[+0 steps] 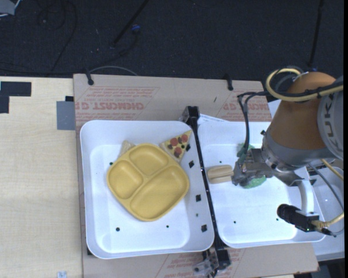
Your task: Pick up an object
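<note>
The robot arm [304, 120] reaches into the right bin [261, 230]. Its gripper [247, 175] is down low, right by a green thing [255, 182] and close to a tan bun [219, 173] (it looks like a hot dog bun). I cannot tell how the jaws stand. In the left bin [98, 213] lie a yellow plate [149, 181] and a pizza slice [178, 144], just touching

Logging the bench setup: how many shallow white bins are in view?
2. One shallow white plastic bin sits left, holding a yellow divided plate; the other sits right, beneath the claw.
</note>
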{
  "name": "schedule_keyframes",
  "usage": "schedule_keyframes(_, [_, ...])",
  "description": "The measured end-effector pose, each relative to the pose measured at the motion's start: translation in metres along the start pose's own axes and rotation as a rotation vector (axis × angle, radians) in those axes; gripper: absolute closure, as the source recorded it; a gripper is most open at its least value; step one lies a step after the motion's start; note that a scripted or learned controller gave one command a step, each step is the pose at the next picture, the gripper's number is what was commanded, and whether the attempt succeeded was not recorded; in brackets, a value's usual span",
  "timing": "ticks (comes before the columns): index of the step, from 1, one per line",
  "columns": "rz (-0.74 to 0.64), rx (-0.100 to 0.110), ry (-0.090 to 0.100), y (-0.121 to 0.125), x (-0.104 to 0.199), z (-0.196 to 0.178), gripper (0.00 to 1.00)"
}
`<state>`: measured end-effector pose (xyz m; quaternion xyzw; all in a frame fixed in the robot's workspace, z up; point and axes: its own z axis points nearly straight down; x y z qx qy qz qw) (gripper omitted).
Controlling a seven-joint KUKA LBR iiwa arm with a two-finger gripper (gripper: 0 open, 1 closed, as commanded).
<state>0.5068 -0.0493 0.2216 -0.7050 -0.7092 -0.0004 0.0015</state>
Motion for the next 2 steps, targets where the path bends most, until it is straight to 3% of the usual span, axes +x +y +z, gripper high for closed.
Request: schedule_keyframes(2, [0.001,0.002,-0.001,0.02,0.101,-0.018,1.0])
